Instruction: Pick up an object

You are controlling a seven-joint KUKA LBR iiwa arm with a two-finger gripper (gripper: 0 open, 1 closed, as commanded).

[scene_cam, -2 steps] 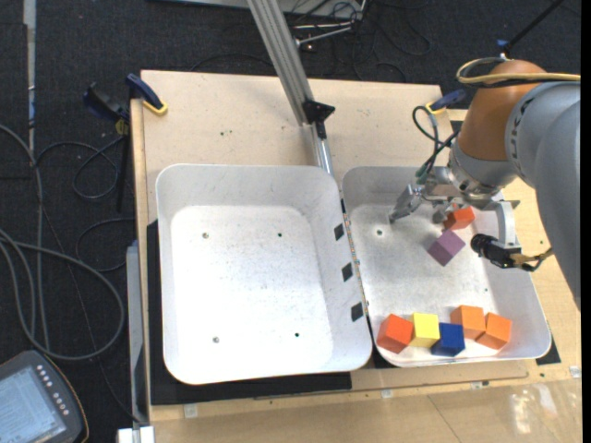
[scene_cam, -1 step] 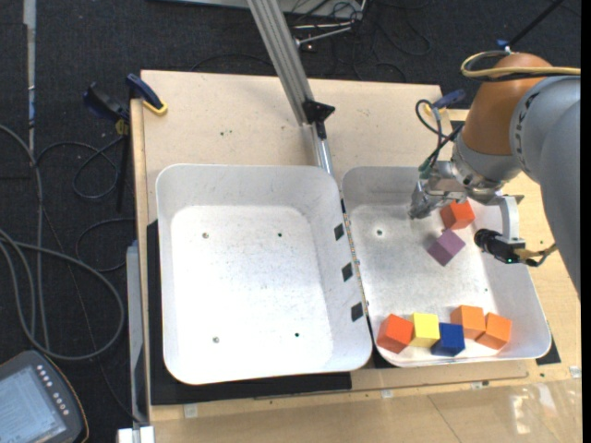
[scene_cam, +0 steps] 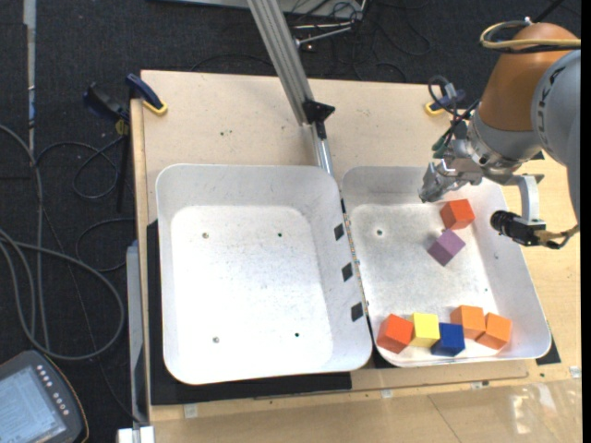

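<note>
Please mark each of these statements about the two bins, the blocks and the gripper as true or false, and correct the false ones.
1. All the blocks lie in the right bin. True.
2. The purple block sits in the row along the near wall of that bin. False: it lies alone near the middle, below the lone orange block; the row holds the yellow block, the blue block and three orange ones.
3. The gripper is over the far part of the right bin. True.
4. The gripper hangs above the left bin. False: it is over the right bin, up and left of the lone orange block.
5. The blue block touches the yellow block. True.
</note>
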